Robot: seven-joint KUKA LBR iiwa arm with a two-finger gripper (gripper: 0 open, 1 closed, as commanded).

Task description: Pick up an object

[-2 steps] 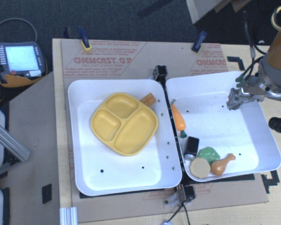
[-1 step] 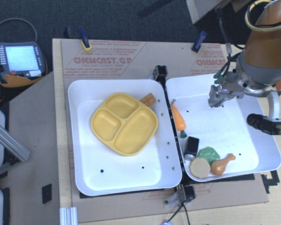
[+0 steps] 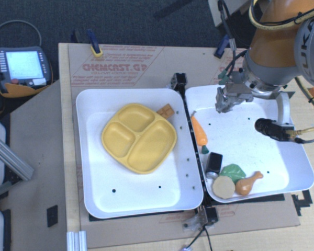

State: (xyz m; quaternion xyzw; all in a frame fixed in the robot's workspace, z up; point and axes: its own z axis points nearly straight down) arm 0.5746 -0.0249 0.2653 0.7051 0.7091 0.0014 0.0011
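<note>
Tool (image 3: 223, 107) over bare floor of right bin (image 3: 298, 161), toys along left wall.

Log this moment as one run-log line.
gripper: above right bin, holding nothing seen | carrot: left edge | drumstick: front | yellow tray: left bin

Grey arm (image 3: 309, 41), glossy orange band (image 3: 277, 14), yellow and black cables, metal wrist
</note>
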